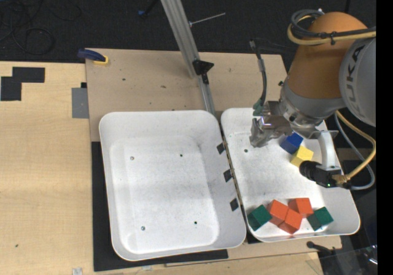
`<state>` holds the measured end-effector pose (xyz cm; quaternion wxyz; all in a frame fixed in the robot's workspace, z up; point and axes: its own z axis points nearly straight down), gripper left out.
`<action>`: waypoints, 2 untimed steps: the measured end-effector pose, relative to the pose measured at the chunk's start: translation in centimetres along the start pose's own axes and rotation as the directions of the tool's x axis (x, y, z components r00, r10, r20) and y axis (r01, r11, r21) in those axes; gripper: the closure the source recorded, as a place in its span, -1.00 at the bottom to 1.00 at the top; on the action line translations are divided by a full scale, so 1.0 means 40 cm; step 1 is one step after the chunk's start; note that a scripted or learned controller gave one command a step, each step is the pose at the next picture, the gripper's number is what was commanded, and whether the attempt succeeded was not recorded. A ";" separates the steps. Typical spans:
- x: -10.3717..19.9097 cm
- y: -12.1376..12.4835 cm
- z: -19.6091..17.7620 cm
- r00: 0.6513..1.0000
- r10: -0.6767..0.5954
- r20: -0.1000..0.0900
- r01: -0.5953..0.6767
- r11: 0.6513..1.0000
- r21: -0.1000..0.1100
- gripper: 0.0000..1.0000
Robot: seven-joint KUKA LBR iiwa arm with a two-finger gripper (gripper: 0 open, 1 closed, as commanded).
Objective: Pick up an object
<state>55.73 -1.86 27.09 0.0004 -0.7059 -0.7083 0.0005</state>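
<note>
My gripper (260,135) hangs over the far part of the right bin (270,169), its metal fingers pointing down toward the bin floor with nothing seen between them. Just right of it lie a blue block (291,142) and a yellow block (302,154), partly hidden by the wrist. At the bin's near end sits a cluster: a green block (259,216), two orange blocks (281,212) (301,206), a red-orange block (292,221) and another green block (320,218).
The left bin (163,182) lies beside the right one, joined by black clips (228,175). A slanted aluminium post (184,40) rises behind the bins. A black cable and connector (316,172) hang by the yellow block.
</note>
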 end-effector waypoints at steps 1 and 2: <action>0.117 0.029 0.021 1.000 0.000 -0.001 0.000 1.000 0.002 1.00; 0.224 0.103 0.065 1.000 0.000 0.000 0.000 1.000 0.001 1.00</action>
